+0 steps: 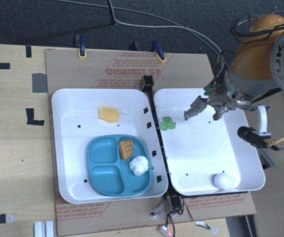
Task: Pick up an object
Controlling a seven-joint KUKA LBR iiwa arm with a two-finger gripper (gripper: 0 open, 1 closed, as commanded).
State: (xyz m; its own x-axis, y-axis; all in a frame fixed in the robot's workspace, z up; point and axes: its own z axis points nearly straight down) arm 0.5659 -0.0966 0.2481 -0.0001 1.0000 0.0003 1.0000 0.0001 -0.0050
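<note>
Above the right bin (240, 147), the claw (204, 109) hangs spread; cardboard lettering unreadable.

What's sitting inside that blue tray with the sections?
The blue tray in the left bin holds a waffle-like brown piece and a white lump, both in its right-hand compartment. The bin floor under the tray is covered.

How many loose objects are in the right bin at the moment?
2. A green object lies by the right bin's left wall, near the divider. A white ball sits at its near edge. The hand hangs over the far part and may hide something.
</note>
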